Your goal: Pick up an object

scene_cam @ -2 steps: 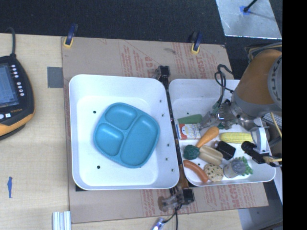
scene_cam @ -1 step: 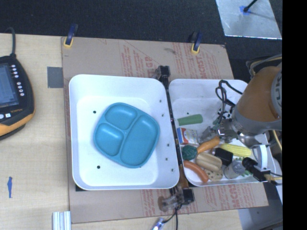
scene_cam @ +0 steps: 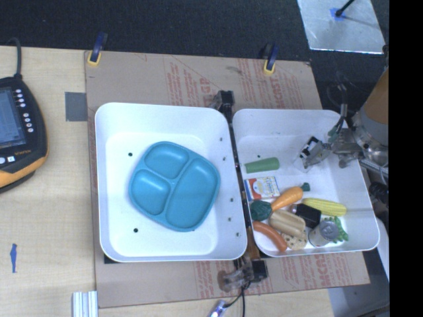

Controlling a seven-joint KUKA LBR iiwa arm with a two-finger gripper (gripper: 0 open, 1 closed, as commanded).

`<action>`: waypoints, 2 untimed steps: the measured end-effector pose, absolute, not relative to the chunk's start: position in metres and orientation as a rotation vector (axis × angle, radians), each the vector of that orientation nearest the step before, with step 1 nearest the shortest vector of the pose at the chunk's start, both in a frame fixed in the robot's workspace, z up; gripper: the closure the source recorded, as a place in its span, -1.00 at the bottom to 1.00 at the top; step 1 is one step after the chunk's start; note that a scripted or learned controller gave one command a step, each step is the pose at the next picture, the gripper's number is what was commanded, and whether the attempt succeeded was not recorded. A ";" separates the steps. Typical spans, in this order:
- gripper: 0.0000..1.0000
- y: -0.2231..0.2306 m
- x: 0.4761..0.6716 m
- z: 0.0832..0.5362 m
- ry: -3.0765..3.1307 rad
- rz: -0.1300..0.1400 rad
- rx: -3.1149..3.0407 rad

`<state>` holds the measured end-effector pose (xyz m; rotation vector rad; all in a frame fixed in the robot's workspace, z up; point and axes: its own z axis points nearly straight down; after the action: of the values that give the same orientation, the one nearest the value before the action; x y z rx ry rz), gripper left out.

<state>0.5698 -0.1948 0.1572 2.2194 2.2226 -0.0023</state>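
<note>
The hand (scene_cam: 316, 152) hangs over the right bin (scene_cam: 291, 121), fingers apart and holding nothing. Toy food sits heaped at that bin's near end: a carrot (scene_cam: 287, 197), corn (scene_cam: 324, 207) and a small printed card (scene_cam: 264, 187), its writing too small to read.

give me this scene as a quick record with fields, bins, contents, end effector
left bin: holds a blue divided plate
right bin: holds the toy food pile
pile items: green block, carrot, corn, sausage, card
pile place: near half of the right bin
end effector: over the far right part of the right bin, nothing seen between its fingers
outside bins: orange pendant at the left
</note>
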 end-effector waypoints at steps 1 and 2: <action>-1.00 -0.212 0.508 0.109 2.228 -0.004 2.218; -1.00 -0.195 0.591 0.092 2.228 -0.002 2.217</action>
<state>0.5914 -0.1946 0.0919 2.2170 2.2280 -0.0023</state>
